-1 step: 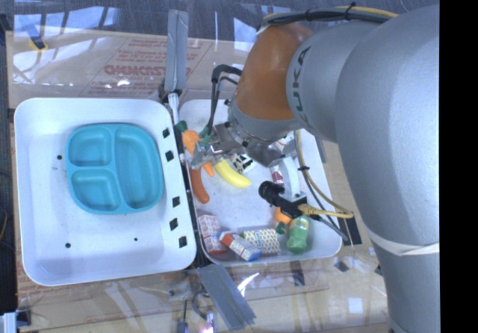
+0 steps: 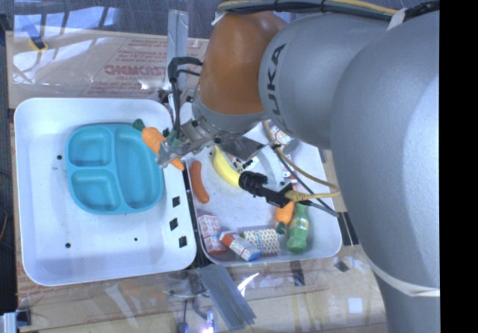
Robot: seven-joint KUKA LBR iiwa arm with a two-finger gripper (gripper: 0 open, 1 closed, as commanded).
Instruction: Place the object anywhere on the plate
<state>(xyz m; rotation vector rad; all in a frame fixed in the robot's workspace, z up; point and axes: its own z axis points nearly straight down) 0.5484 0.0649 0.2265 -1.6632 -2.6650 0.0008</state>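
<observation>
The jaws of the gripper (image 2: 173, 146) hang over the seam between the two white bins, with an orange carrot (image 2: 154, 140) at their tip. The metal fingers crowd the toy closely, but whether they are clamped on it or merely beside it cannot be told from this slanted overhead view, and the set of the jaws is likewise unclear.

The carrot lies just at the right rim of the blue plate (image 2: 112, 169), its green-topped end toward the plate's upper corner and its long axis running diagonally down to the right, toward the bin wall. The sectioned plate sits in the left bin (image 2: 45, 249), immediately left of the jaws, so the coming move appears to be a short shift leftward over the plate's nearest compartment before any release.

The grey arm (image 2: 358, 100) reaches in from the right, its orange band (image 2: 235, 63) bulking above the wrist, cables trailing along it, and the wrist pointing down and to the left.

Beneath it, the right bin (image 2: 328, 246) holds a banana (image 2: 224, 167), a sausage (image 2: 199, 181), a green bottle (image 2: 299, 228) and small packets (image 2: 235, 240). Both bins rest on a worktop (image 2: 97, 63) covered in clear plastic sheeting.
</observation>
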